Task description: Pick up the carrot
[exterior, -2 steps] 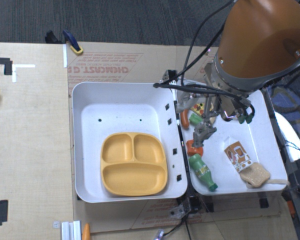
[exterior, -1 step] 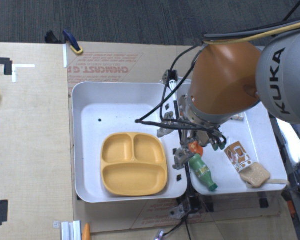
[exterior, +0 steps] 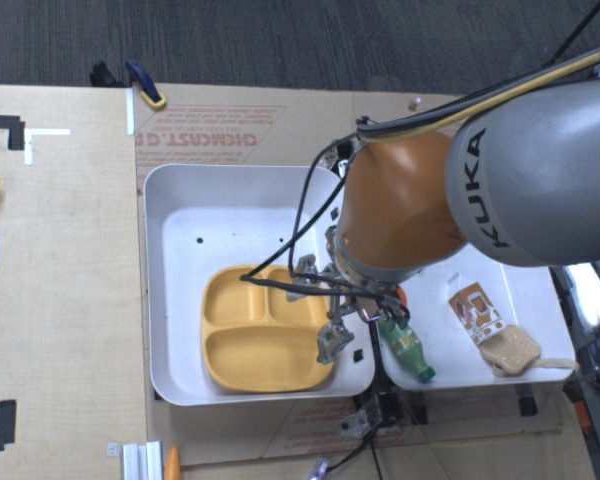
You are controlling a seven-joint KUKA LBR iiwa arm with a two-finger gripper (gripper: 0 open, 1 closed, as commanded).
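End effector [exterior: 332,340] is hanging over the yellow divided plate [exterior: 250,353] edge in the left bin [exterior: 170,268]; can't tell its opening. Green bottle [exterior: 405,348] is lying just to its right.

My own arm [exterior: 430,203] is hanging over the seam between the two bins, blocking the way down there. In the left bin [exterior: 170,268], the yellow divided tray [exterior: 250,353] is taking up the near floor, while the far floor behind it is lying open. In the right bin [exterior: 555,388], a green bottle [exterior: 405,348] is crowding the inner wall; a packet [exterior: 477,313] and a tan piece [exterior: 510,350] are sitting further right, leaving gaps between.
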